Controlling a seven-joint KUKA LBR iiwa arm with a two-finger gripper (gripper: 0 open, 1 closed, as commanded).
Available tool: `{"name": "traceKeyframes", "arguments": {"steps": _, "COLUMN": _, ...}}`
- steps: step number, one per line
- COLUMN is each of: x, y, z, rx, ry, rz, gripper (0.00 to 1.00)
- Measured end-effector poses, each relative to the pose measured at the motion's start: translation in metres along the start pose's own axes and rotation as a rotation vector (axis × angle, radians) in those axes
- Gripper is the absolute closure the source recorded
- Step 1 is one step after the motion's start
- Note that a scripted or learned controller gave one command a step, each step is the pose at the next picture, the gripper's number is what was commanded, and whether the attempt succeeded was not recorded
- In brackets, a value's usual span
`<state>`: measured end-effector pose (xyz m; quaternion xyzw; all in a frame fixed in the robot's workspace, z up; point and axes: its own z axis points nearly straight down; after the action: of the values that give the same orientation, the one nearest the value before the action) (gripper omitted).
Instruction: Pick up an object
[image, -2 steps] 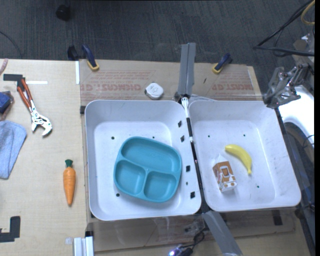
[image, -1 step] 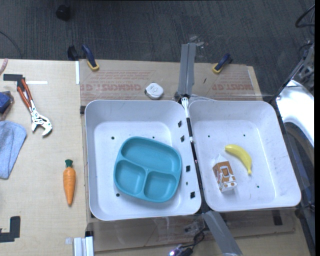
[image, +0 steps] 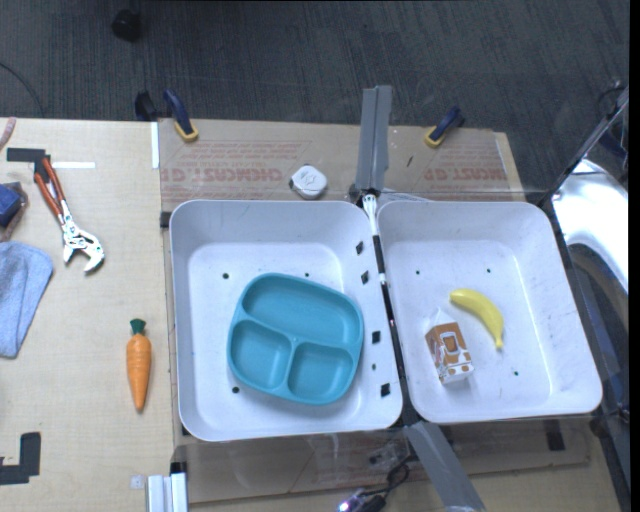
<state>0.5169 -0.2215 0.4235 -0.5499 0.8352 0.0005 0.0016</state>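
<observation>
Nearest, low in the right-hand bin (image: 560, 330): a small brown-and-white carton (image: 450, 352), lying tilted, with a yellow banana (image: 480, 312) just beside it toward the far wall, close but seemingly not touching. Across the divider, in the left-hand bin (image: 200, 300): a blue divided plate (image: 296, 338), flat and taking up most of the floor. Out on the bench, well apart from both bins: a toy carrot (image: 138, 362), then farther back a grey cloth (image: 20, 295) and a red-handled wrench (image: 62, 215). Beyond the bins: a round white tape measure (image: 309, 181). At the view's right edge, a pale curve of the arm (image: 592, 215), high and clear of everything; cannot tell whether the claw is released or clenched, and nothing seen held. No pick yet made. Likely trouble from here: closing on carton and banana together (so near each other), nudging one aside and grasping neither; slipping off the banana's curved skin; squashing or tipping the light carton; scraping across the plate's low rim and sliding it against the bin wall instead of lifting it.
</observation>
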Motion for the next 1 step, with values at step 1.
{"name": "traceKeyframes", "arguments": {"steps": 1, "x": -0.0684, "y": -0.0175, "z": -0.0184, "rx": 0.004, "ry": -0.001, "rz": 0.835, "gripper": 1.0}}
